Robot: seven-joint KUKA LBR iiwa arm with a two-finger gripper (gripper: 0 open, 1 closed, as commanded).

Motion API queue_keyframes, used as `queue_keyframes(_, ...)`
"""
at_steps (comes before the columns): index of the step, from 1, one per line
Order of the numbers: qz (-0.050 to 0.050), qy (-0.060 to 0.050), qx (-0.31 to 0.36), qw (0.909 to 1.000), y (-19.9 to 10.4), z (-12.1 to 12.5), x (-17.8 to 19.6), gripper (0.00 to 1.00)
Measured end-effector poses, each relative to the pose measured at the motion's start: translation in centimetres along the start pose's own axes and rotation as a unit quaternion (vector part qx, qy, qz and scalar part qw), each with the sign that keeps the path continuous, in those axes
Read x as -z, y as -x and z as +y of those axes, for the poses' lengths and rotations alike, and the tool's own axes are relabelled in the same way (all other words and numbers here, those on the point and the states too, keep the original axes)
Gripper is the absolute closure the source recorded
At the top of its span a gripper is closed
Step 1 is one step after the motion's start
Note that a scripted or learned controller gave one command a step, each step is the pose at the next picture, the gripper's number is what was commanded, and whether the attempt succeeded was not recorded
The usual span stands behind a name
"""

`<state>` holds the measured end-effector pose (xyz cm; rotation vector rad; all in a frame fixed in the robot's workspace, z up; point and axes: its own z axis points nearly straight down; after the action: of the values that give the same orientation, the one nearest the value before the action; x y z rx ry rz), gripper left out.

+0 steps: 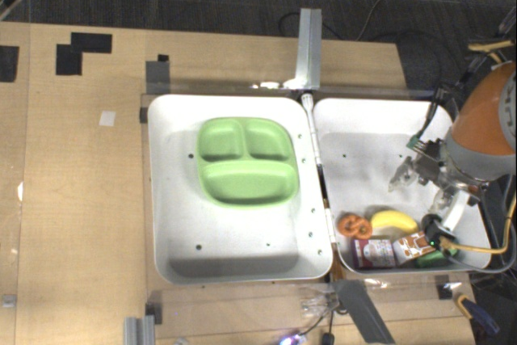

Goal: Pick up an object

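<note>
Wooden counter carries two white bins; the left bin holds a stiff green divided plate, well apart from the fingers. Just below them in the right bin lie a dark packet, a yellow banana and a small orange ring. The banana looks light, firm and smooth, best pinched across its middle. Whether the fingers are spread I cannot tell; nothing shows between them.

My wooden bench has two white bins sitting side by side: left bin, right bin.
</note>
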<state>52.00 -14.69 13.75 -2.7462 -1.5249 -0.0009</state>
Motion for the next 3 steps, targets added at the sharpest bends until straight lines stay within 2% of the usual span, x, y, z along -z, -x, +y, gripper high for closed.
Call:
queue_keyframes(1,0.000,0.000,-0.017,0.9999,1.8,-2.7,1.7,0.00)
queue_keyframes(2,0.000,0.001,-0.080,0.9968,1.8,0.4,1.6,0.00)
queue_keyframes(3,0.000,0.001,-0.117,0.9931,3.8,-1.5,4.6,0.00)
